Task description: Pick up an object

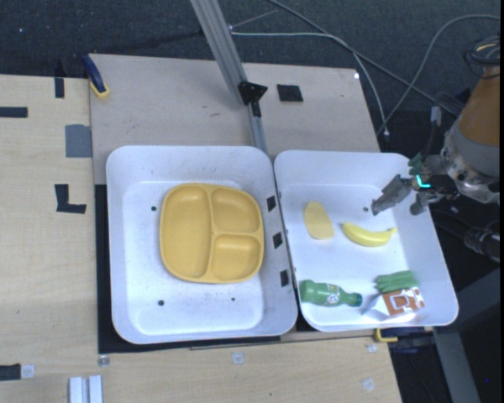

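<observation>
My gripper (395, 196) hangs over the right bin (353, 162), jaws apart and holding nothing. The banana (368, 235) lies just below it, between a yellow piece (318, 222) and the bin's right wall.

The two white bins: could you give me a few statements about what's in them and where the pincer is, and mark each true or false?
1. The yellow divided plate lies in the left bin. True.
2. The banana lies on that plate. False: it lies in the right bin.
3. The pincer hangs over the right bin. True.
4. The green bottle stands upright. False: it lies on its side.
5. The pincer holds the banana. False: the banana lies apart, below it.
</observation>
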Controlling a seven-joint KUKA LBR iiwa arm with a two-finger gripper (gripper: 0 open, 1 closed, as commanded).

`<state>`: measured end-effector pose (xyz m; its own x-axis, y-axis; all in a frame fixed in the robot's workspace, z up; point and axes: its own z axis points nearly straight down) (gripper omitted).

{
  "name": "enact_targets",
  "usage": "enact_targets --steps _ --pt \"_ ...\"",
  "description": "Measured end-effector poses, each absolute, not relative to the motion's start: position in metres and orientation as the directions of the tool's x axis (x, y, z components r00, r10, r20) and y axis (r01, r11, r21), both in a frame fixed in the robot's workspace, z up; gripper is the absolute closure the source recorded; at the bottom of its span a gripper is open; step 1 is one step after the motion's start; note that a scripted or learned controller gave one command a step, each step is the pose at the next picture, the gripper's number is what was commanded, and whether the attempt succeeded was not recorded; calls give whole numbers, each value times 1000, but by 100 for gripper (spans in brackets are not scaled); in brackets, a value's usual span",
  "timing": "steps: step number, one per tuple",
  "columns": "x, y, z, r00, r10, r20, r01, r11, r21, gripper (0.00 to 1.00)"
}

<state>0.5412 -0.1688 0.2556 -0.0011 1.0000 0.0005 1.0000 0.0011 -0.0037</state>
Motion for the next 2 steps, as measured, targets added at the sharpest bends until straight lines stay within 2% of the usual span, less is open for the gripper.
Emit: enact_targets --steps 1,2 --pt "542 -169 257 -1 1000 0 1000 1 -2 0" --pt "549 -163 208 -2 1000 0 1000 2 -5 0"
